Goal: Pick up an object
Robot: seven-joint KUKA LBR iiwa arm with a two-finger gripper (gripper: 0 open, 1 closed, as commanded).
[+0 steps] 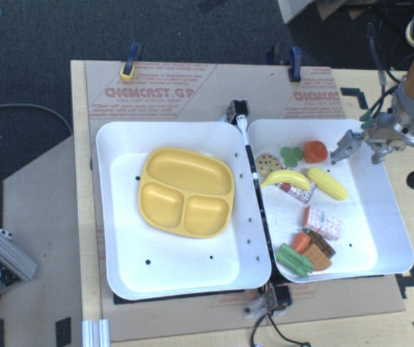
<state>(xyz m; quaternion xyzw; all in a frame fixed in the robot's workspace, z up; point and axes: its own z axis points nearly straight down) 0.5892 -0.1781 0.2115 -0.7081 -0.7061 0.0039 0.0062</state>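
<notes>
My gripper hovers over the far right part of the right bin, its fingers spread open with nothing between them. Just left of it lie a red tomato and a green leafy piece. Nearer the bin's middle are a banana, a yellow corn cob and a cookie. Toward the front lie a pink and white box, a carrot, a brown block and a green pod.
The left bin holds a yellow divided plate. A black divider rail runs between the bins. Clamps sit at the bench's far edge. The right bin's front right floor is bare white.
</notes>
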